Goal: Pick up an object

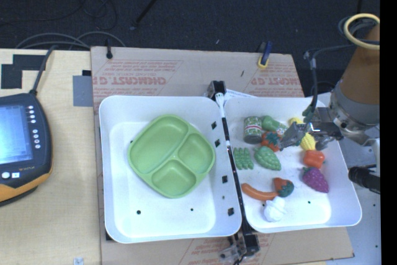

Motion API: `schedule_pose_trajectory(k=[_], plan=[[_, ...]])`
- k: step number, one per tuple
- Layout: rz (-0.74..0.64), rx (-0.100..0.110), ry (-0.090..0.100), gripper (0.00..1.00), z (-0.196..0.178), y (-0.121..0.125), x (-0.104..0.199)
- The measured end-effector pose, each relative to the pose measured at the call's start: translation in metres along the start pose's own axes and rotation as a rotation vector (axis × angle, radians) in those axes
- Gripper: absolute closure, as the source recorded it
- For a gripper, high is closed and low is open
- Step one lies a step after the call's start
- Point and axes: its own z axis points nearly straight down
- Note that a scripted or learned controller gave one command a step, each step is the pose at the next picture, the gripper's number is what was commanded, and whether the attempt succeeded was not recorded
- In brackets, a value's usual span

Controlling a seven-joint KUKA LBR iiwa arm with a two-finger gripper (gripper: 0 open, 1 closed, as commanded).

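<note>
The right bin point(347, 214) holds several toy foods: a green can point(253, 127), a green vegetable point(271, 123), green grapes point(268, 159), a green corn cob point(243, 158), an orange sausage point(256, 191), a white garlic bulb point(274, 211), purple grapes point(315, 180), an orange tomato point(314, 158) and a yellow piece point(307, 142). My gripper point(291, 136) hangs low over the upper middle of this bin, between the green vegetable and the yellow piece, just above a small red piece point(268, 147). I see nothing held in it.
A green divided plate point(172, 155) lies in the left bin point(118, 208). The bins' shared wall point(228, 158) runs just left of the corn cob. A tablet-like pendant point(18, 139) sits on the bench at far left. The arm's orange-banded wrist point(363, 71) rises at the right.
</note>
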Motion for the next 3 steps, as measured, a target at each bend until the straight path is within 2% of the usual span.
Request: schedule_pose_trajectory(k=[1, 2, 3], plan=[[0.0, 0.007, 0.001, 1.0, -0.007, 0.0, -0.001], [-0.005, -0.004, 0.001, 1.0, -0.061, -0.047, 0.072], [-0.006, 0.001, -0.001, 1.0, -0.055, -0.047, 0.147]])
